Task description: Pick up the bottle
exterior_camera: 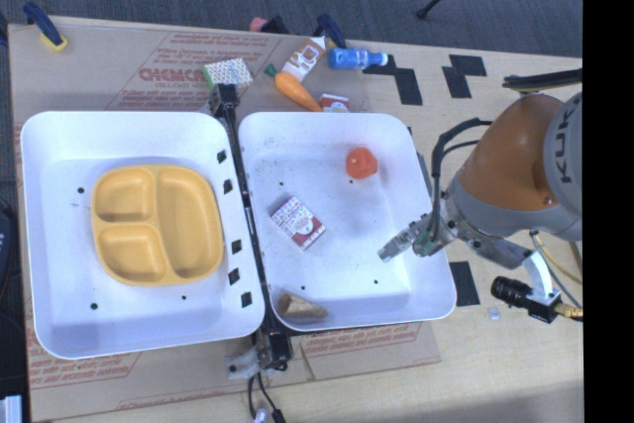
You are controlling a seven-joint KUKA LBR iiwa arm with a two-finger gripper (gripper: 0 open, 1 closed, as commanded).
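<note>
From above, the gripper [396, 246] hangs over the right edge of the right bin [260, 139] — whether it is open or closed cannot be told. The bottle [355, 59] lies on its side on the bench [466, 99] beyond the bin's far rim, well apart from the gripper — near a carrot [296, 91]. A red ball [362, 163] and small carton [298, 223] sit in the bin.

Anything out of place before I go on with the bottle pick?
Yes. The blue bottle lies on its side on the bench behind the right bin, outside it, beside a carrot and a small carton. The hand is inside that bin, far from the bottle.
</note>
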